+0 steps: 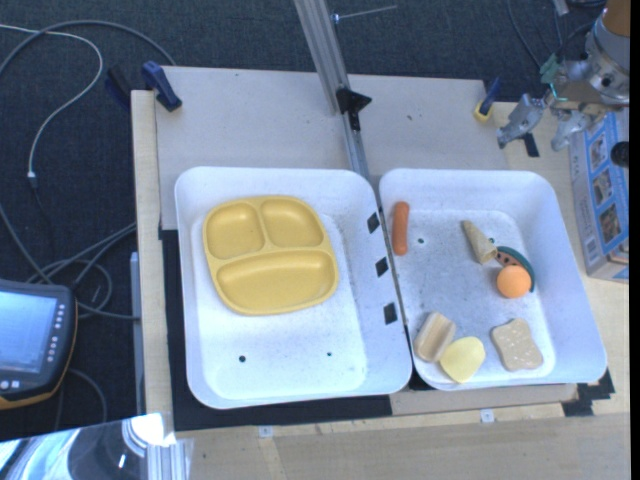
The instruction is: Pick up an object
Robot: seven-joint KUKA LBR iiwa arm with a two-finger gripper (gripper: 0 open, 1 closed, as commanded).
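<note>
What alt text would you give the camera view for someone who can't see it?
Overhead view of two white bins: the right bin holds toy food, including a hot dog, an orange and a cracker, while the left bin holds a yellow divided plate. The gripper hovers open above the right bin's far corner, holding nothing.

The arm's tucked up in the top right corner, only its grey wrist end poking into the shot. The gripper [548, 128] hangs off it pointing down-left, with the fingers [517, 126] spread apart and nothing between them, well up off the worktop [260, 118].
</note>
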